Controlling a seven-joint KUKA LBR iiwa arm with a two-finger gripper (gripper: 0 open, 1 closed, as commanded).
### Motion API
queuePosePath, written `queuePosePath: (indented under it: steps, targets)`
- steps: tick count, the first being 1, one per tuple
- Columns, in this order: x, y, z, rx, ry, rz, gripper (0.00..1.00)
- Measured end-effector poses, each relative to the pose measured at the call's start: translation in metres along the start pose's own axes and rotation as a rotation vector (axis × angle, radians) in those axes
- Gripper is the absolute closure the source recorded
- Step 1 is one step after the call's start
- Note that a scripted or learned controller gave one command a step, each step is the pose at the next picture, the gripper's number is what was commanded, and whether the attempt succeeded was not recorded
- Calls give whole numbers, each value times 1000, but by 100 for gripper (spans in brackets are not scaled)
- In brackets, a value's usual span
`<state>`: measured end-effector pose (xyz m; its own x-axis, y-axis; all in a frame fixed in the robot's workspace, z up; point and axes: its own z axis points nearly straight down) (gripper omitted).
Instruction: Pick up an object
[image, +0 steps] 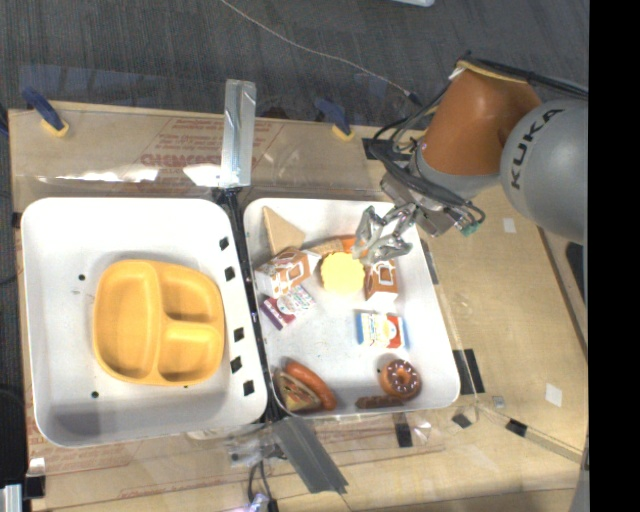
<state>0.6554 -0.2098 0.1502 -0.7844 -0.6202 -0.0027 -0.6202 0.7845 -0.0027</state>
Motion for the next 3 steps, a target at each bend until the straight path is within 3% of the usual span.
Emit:
queuePosePath:
  steps: [1,2,3]
  targets:
    - [-2,-2,-31,1,-1,294,100]
    - [-3,0,-18,-3,3,189,100]
    - [-3,-1,-8,-3,3,192,100]
